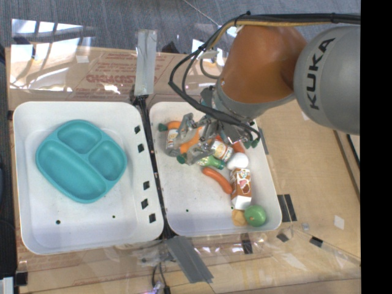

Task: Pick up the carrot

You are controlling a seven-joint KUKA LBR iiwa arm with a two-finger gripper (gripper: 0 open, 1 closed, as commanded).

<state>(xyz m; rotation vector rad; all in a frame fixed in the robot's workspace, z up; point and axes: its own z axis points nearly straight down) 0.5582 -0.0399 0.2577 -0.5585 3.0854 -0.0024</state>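
An orange carrot (185, 143) with a green end lies in the upper left of the right bin (184, 210), in a pile of toy food. My gripper (187, 141) is down in that pile, right over the carrot, and its metal parts cover part of it. A second orange piece with a green tip (171, 126) lies just beyond, near the bin's back left corner. The arm's orange band and grey wrist (263, 60) hang over the back of the bin and hide what is under them.
In the right bin, a red-orange sausage (217, 177), a white egg (239, 161), a small carton (241, 187) and a green apple (256, 215) lie along the right side. The left bin (37, 225) holds a teal divided plate (81, 159).
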